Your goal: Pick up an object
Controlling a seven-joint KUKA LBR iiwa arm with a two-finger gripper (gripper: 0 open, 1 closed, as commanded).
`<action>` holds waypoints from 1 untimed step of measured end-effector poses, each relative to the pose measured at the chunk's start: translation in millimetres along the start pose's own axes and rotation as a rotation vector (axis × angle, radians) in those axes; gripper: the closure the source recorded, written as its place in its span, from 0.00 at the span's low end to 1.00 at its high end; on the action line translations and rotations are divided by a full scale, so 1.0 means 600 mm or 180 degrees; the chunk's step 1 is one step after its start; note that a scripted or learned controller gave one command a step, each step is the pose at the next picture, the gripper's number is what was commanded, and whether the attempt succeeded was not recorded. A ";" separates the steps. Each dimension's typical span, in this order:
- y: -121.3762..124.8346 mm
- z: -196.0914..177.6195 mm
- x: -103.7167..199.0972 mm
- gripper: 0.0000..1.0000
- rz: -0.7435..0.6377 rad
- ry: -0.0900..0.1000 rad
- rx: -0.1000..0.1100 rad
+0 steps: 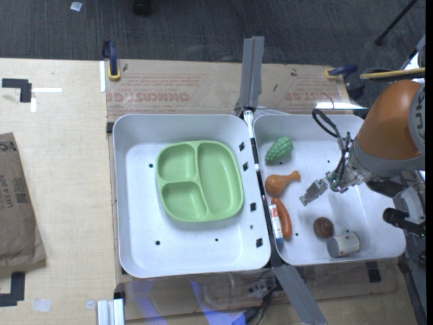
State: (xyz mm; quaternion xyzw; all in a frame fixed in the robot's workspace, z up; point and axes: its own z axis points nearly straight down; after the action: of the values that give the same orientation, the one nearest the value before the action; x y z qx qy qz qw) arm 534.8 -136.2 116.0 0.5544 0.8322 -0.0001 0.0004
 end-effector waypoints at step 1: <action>-0.020 -0.029 0.013 0.00 -0.0282 0.0004 0.0004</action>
State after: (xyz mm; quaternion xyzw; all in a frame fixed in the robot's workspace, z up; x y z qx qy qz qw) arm 520.4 -133.6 133.3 0.5170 0.8560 -0.0004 -0.0005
